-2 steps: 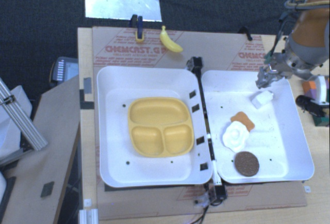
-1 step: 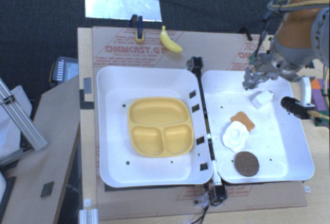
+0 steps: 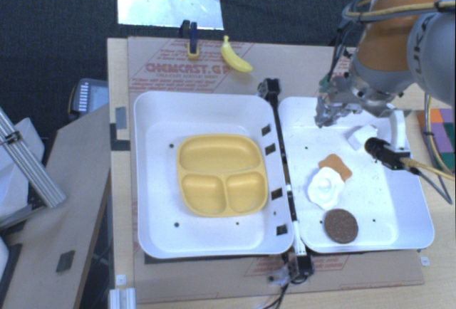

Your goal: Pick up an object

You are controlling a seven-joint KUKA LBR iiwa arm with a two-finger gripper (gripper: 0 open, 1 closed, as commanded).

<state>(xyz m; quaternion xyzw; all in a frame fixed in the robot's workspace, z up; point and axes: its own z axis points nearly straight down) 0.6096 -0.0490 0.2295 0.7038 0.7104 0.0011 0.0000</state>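
My gripper hangs over the back of the right bin, near its far left corner, with nothing visibly between its fingers. Further forward in that bin lie a white fried-egg toy, an orange piece touching its upper right side, and a dark brown round cookie near the front. A small white block lies to the right of the gripper. The gripper is well behind the egg and the cookie.
The left bin holds a yellow divided plate. A yellow banana and a yellow-and-blue clamp sit on the cardboard behind the bins. A black hinge strip runs between the two bins.
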